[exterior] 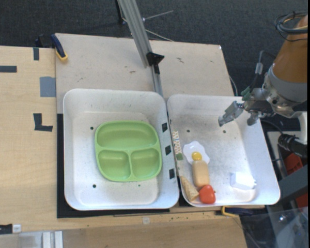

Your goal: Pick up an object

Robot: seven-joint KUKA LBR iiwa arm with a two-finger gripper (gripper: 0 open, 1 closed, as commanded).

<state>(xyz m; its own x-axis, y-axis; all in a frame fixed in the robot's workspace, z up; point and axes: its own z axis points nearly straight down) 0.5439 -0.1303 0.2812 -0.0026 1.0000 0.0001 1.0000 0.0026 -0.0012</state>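
Observation:
The right bin [258,154] holds several toy foods near its front left. A fried egg [195,151] lies flat, and a tan bread roll [200,173] sits just in front of it. A red tomato [207,194] and an orange wedge [190,189] rest by the front wall. A white lump [243,181] lies at the front right. My gripper [238,118] hovers over the bin's back right part, well apart from the foods. It is open, with nothing between its fingers.
The left bin [72,138] carries a green divided plate [128,150]. A grey metal bar [139,30] slants down from the top to the seam between the bins. The arm's orange band [292,61] is at the right edge.

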